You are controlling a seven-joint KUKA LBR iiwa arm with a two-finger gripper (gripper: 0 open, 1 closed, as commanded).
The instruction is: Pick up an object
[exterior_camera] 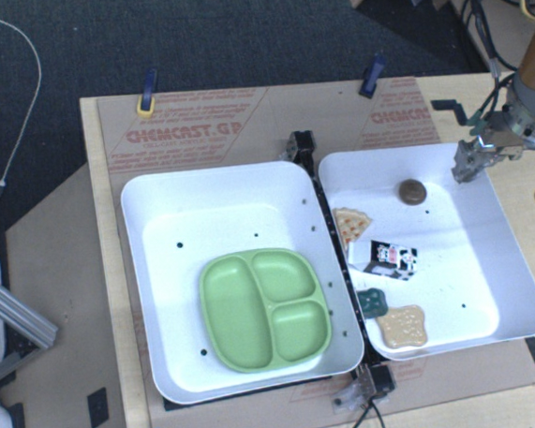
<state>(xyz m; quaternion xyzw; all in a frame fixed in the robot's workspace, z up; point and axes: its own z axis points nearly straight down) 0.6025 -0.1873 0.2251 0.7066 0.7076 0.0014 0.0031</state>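
Note:
The right bin (495,233) holds a round brown cookie (412,192) near its far side, a tan waffle-like piece (351,223) by its left wall, a small black-and-white packet (391,259) in the middle, a dark green piece (371,302) and a beige toast slice (403,327) at the front left. My gripper (470,162) hangs over the bin's far right corner, to the right of the cookie and apart from it. Nothing shows between its fingers.
The left bin (160,266) carries a green divided plate (263,308) with three compartments. A black clamp (300,145) sits between the bins at the back. Blue and yellow clips (147,96) hold the cardboard base's far edge.

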